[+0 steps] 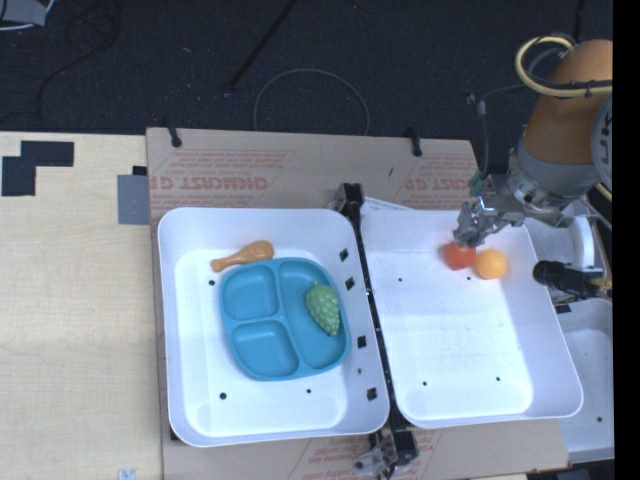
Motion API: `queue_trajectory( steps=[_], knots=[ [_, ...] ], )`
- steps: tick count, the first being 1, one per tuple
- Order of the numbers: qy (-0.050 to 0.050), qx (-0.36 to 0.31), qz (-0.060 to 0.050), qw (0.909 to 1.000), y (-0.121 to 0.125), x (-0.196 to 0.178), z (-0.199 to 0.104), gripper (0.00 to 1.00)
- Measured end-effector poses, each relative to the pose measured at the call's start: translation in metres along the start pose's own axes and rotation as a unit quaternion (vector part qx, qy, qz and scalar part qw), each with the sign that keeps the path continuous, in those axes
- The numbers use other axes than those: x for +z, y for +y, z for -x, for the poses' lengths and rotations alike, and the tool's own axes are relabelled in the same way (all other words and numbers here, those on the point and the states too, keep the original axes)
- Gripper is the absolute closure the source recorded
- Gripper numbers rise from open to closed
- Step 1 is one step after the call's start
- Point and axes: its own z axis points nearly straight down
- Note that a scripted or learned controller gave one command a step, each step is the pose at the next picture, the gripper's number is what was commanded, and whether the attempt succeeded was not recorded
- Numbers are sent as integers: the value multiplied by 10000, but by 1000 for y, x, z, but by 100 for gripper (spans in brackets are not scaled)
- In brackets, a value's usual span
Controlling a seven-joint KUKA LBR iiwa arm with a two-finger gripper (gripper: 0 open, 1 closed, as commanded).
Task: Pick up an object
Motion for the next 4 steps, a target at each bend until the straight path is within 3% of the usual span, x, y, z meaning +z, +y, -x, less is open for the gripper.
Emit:
queue_trajectory(
  steps=[3, 4],
  knots=[
    [-9, 11, -11, 10000, -7, 11, -174, 100],
    [-4, 3, 1, 10000, 5, 16, -232, 100]
  ],
)
